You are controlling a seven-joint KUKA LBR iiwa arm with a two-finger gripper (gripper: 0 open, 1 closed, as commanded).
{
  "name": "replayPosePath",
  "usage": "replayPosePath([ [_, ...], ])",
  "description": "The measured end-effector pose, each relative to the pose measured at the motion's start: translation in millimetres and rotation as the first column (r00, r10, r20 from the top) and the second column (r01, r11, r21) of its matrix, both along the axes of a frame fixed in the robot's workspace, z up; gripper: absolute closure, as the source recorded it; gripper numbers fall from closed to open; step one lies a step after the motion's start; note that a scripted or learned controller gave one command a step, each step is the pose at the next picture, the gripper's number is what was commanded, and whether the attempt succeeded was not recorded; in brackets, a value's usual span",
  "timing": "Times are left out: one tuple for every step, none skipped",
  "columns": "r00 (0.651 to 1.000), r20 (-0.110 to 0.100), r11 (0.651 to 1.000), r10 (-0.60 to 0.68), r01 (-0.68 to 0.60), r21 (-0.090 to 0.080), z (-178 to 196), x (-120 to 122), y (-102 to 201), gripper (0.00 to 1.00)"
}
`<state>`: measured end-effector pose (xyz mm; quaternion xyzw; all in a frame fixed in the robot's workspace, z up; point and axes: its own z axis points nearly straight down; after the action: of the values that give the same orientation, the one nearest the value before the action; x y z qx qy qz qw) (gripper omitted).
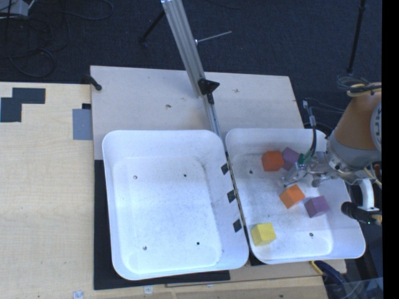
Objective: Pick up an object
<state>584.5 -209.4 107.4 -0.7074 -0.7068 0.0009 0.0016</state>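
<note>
My fingers (303,179) hung low over the right bin (349,245), just beyond the near orange block (292,196) on its far side. As far as the slanted view let me judge, they stood spread apart with nothing between them. The near orange block lay on the bin floor, close under their tips; whether one tip touched it I could not tell. A purple block (316,205) sat just beside the near orange block, on the side toward my arm and a little nearer the camera. A second orange block (272,161) rested farther back from the near orange block, toward the left bin (118,148). A second purple block (290,156) sat directly behind the near orange block, touching or almost touching that second orange one. A yellow block (262,233) lay apart from the near orange block, nearer the camera and toward the left bin, close to the wall where the two bins met. My grey wrist with its orange band (358,120) came in from the arm side of the near orange block, above the bin's rim. Well behind the near orange block, a slanted aluminium rail (185,42) rose from the pale surface (149,101) that carried both bins.
</note>
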Motion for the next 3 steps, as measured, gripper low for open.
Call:
replayPosePath([
  [1.000,0.006,1.000,0.000,0.000,-0.002,-15.1,-45.3,44.7,0.00],
  [1.000,0.004,1.000,-0.004,0.004,0.000,-5.3,-44.9,43.0,1.00],
  [1.000,0.008,1.000,0.007,-0.007,0.002,86.6,-24.8,118.4,1.00],
])
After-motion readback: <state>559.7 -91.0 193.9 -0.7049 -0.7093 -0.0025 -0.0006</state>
